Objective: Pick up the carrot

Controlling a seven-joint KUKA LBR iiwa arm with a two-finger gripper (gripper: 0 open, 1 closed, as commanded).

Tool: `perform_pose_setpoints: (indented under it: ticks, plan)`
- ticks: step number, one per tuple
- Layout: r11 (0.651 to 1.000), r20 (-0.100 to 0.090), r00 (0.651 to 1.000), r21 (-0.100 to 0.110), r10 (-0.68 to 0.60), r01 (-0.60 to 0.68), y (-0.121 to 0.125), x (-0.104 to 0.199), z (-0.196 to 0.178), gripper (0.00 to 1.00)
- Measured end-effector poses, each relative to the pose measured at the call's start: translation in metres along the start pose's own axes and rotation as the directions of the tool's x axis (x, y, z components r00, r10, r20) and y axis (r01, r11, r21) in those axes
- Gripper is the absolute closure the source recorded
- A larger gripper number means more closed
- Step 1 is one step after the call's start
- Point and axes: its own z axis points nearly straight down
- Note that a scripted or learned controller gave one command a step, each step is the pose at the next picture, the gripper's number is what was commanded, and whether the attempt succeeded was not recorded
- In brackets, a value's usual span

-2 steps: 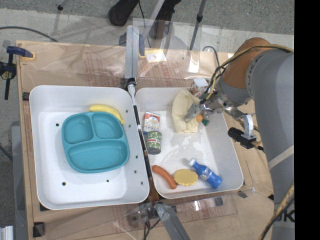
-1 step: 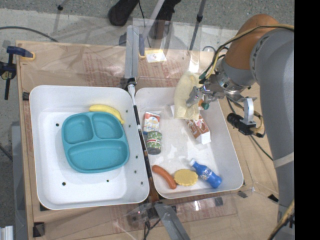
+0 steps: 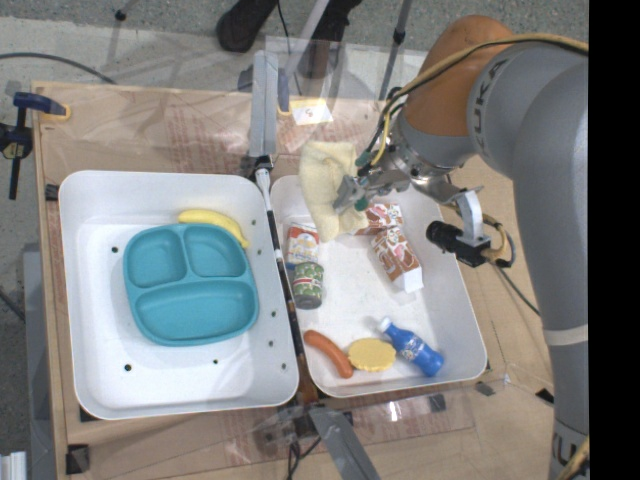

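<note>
The carrot (image 3: 328, 353), a short orange-red stick, lies at the front left of the right bin (image 3: 452, 298), next to a flat yellow disc (image 3: 371, 354). My gripper (image 3: 351, 192) is at the back of that same bin, low over the edge of a pale yellow cloth (image 3: 325, 183). It is far from the carrot, nearly the whole length of the bin away. Nothing of the carrot is near it.
In the right bin also lie a small can (image 3: 306, 280) with a red-labelled tin (image 3: 302, 242) behind it, a red-and-white carton (image 3: 394, 248) and a blue bottle (image 3: 412, 347). The left bin (image 3: 80, 298) holds a teal divided plate (image 3: 190, 283) and a banana (image 3: 213, 223).
</note>
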Motion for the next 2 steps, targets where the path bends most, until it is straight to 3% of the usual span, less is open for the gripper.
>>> perform_pose_setpoints:
  ticks: [1,2]
  plan:
    - [0.998,0.004,0.998,-0.008,-0.063,0.063,-0.0479,0.0202,0.0905,1.0]
    - [0.998,0.006,0.998,-0.006,-0.061,0.061,-0.0489,0.0191,0.0911,0.0]
